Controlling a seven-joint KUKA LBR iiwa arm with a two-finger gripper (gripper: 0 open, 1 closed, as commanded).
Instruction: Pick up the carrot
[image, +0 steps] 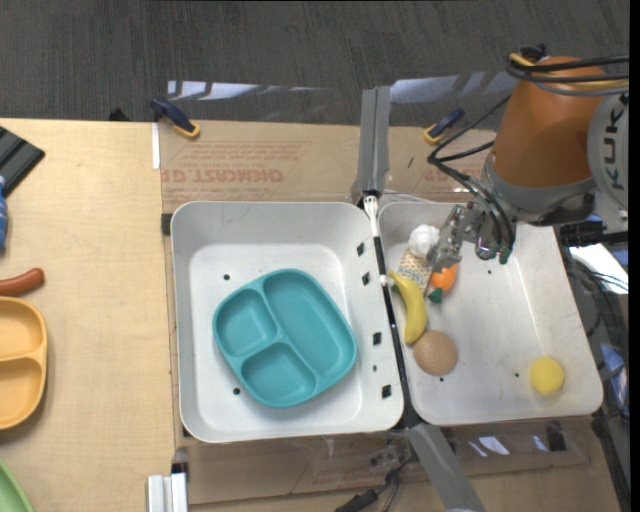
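Hovering over the right bin (560, 300), the hand (447, 262) sits just above the carrot (443, 279); whether it grips is unclear. A banana (411, 308) lies left.

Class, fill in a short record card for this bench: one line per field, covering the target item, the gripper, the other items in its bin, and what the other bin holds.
target: carrot, in the right bin, near its upper left
gripper: gripper low over the carrot; grasp not discernible
same bin: banana, brown egg-shaped item, lemon, white item
left bin: teal divided plate
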